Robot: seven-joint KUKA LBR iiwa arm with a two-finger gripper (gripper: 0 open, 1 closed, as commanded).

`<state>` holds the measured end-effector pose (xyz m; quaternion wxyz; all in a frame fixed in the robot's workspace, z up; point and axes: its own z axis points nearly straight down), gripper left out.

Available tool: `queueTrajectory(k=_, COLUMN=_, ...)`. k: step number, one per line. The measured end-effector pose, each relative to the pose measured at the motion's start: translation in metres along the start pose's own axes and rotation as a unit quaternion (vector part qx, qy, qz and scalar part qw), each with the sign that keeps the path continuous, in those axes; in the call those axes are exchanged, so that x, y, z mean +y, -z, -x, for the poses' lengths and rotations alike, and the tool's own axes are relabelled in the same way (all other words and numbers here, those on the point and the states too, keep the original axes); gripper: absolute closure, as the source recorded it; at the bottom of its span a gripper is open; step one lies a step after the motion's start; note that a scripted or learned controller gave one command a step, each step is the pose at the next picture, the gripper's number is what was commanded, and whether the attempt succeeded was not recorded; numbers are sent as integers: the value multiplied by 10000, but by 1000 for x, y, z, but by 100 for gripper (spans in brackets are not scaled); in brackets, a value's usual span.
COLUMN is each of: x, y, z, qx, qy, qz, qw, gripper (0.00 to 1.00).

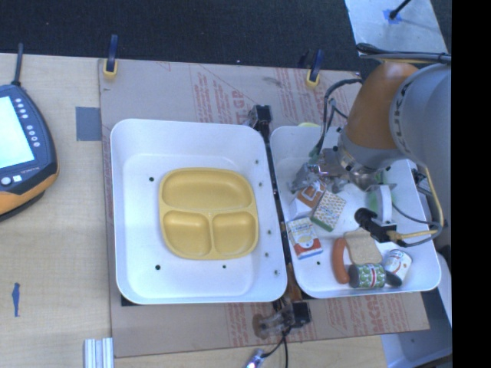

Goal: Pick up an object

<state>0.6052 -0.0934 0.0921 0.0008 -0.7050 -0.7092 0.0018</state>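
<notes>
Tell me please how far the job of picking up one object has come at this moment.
Nothing looks picked up yet. The yellow three-compartment plastic tray lies in the left white bin with no item on it. The gripper is low in the right white bin, above the small cartons; the orange sausage-shaped toy and green-labelled can lie untouched. Grasping and lifting are left.
</notes>
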Motion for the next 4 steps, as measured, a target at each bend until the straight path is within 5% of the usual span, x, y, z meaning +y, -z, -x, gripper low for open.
queueTrajectory(k=1, x=11, y=0, z=4, qx=-3, qy=6, qz=2, qw=10000, gripper=0)
queueTrajectory(k=2, x=-9, y=0, z=2, qx=-1, qy=5, qz=-2, qw=10000, gripper=0)
queueTrajectory(k=3, x=-8, y=11, z=4, qx=-8, qy=17, qz=-1, qw=10000, gripper=100)
queueTrajectory(k=4, x=-1, y=100, z=-53, qx=11, qy=-10, qz=6, qw=10000, gripper=100)
